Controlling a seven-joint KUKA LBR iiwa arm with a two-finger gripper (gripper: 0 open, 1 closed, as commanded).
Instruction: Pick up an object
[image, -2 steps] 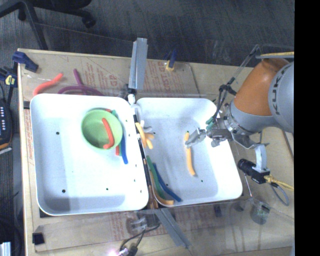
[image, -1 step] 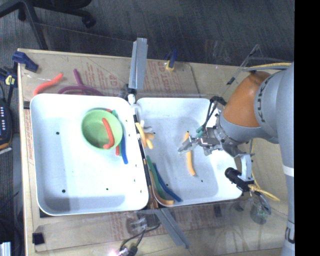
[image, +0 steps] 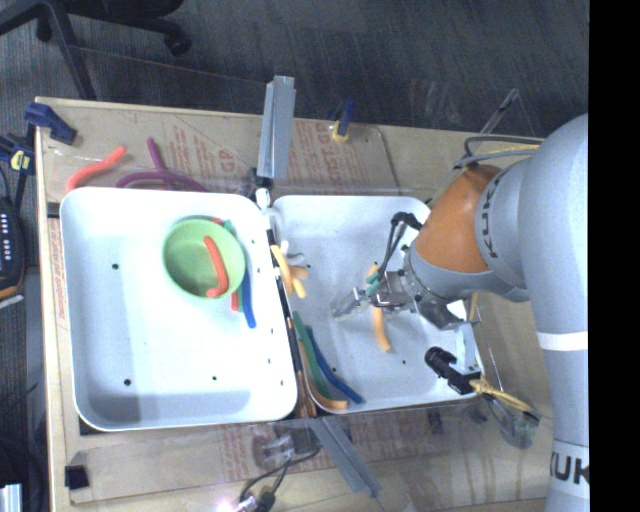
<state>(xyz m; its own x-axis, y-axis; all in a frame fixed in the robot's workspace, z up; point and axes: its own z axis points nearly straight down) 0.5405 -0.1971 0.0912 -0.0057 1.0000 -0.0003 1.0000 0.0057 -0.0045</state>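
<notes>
- An orange stick (image: 381, 327) lies on the floor of the right bin (image: 345, 225), near its middle, just below the hand (image: 368, 297).
- The hand hangs low over the right bin; whether it is parted or closed I cannot tell, and nothing shows clamped in it.
- The grey arm (image: 520, 230) with its orange band reaches in from the right.
- Green, blue and yellow strips (image: 322, 372) lie along the right bin's left wall.
- In the left bin (image: 120, 380), a green bowl (image: 197, 262) holds a red strip (image: 217, 262), with a blue strip (image: 246, 302) beside it.
- Both bins rest on the table (image: 190, 135).
</notes>
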